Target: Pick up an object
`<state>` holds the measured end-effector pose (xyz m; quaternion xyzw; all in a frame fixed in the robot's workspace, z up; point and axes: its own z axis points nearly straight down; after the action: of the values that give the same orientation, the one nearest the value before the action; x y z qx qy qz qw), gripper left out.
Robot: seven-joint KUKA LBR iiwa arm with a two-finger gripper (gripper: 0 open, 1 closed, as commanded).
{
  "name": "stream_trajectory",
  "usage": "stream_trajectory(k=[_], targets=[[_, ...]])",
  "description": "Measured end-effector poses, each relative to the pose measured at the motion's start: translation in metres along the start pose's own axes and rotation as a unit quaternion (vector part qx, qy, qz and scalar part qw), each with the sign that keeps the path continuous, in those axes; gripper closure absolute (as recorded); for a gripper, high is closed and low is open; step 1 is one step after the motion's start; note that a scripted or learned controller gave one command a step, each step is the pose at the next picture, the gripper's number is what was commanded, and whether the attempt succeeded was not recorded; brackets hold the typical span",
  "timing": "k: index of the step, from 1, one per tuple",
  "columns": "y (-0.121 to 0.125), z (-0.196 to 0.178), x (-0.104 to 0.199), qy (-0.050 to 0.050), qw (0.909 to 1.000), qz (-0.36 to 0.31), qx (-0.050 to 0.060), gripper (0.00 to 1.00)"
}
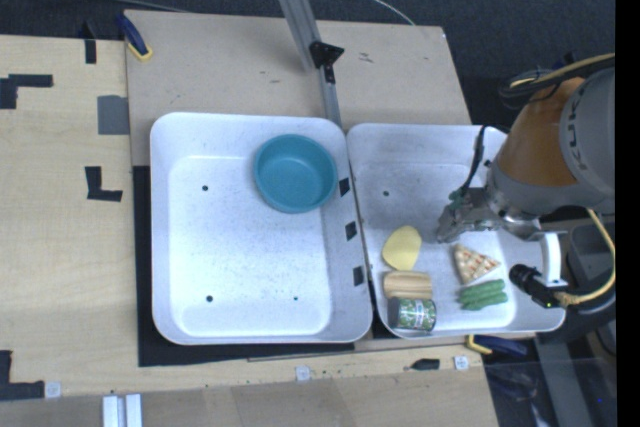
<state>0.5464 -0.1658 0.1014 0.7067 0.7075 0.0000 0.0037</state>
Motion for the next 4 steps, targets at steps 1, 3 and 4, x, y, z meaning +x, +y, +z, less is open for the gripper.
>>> stream_trajectory(k=[1, 3, 4], targets=[[0.004, -0.063, 0.000, 0.002, 1.0000, 0.000, 0.001, 1.00], [0.013, -0.107, 0.048, 0.003, 1.0000, -0.002, 0.003, 1.00], [0.016, -0.100, 0.101, 0.003, 1.0000, -0.003, 0.004, 1.00]])
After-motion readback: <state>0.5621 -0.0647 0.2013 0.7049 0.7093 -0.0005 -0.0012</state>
